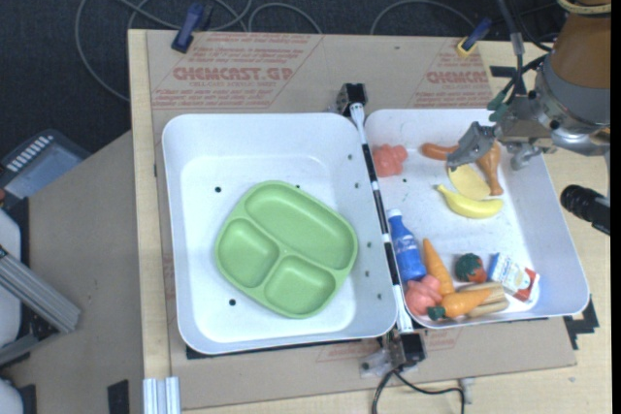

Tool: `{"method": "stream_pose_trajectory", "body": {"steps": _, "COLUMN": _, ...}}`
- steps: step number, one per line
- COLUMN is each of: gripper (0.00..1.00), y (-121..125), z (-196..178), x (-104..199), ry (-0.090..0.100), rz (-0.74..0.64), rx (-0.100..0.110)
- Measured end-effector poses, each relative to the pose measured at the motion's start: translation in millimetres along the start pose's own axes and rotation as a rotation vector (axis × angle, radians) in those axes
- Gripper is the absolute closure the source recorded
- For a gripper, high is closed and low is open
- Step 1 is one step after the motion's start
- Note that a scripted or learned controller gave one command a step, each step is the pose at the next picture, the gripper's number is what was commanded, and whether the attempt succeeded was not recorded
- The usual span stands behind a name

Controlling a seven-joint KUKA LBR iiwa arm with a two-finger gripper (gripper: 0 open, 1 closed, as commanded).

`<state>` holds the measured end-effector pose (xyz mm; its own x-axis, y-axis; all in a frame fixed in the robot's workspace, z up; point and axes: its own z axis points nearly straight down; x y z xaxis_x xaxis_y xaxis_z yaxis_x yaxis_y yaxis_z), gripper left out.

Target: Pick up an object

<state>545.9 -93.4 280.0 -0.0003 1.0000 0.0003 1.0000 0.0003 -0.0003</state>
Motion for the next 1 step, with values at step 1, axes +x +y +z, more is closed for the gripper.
{"method": "stream_pose_trajectory", "body": {"steps": 1, "gripper": 0.0, "y": -60.8, "z": 112.3, "x": -31.0, "ry": 0.0, "rz": 0.002, "rx": 0.002}}
